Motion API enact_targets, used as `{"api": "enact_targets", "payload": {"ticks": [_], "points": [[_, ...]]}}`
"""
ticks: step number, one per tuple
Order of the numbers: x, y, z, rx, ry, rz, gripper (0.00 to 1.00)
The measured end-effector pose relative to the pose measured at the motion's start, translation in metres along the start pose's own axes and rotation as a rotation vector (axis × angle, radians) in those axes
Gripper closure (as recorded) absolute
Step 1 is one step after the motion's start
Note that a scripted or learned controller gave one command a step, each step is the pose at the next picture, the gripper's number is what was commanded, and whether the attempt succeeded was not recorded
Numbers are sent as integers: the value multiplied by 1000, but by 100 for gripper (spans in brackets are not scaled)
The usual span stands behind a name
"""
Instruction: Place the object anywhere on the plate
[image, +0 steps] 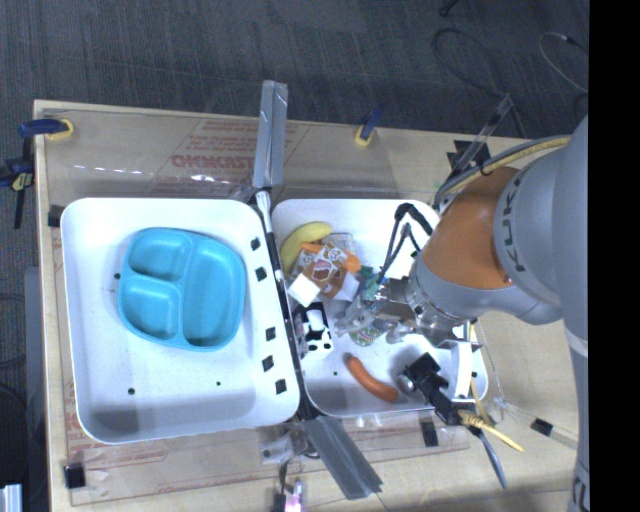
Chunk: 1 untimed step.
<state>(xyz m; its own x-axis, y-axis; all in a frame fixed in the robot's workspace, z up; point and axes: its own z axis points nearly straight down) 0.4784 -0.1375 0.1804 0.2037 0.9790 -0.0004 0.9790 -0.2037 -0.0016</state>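
Observation:
A blue three-compartment plate (182, 288) lies in the left bin (90, 380) with nothing on it. My gripper (365, 322) is down in the right bin (330, 400), its tip among a cluster of objects near the bin's middle. Around it lie a yellow banana (303, 240), an orange-and-white snack packet (325, 265), a white block (302, 290) and a crumpled clear wrapper (352, 325). An orange sausage (370, 379) lies nearer the bin's front edge, apart from the gripper.
A metal divider bar (268, 140) runs between the two bins, with black clips along the left bin's right wall (272, 330). The arm's orange band (470, 240) and grey body cover the right bin's right side.

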Motion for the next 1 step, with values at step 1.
{"api": "enact_targets", "payload": {"ticks": [1], "points": [[-42,6,60,3,1,-56,100]]}}
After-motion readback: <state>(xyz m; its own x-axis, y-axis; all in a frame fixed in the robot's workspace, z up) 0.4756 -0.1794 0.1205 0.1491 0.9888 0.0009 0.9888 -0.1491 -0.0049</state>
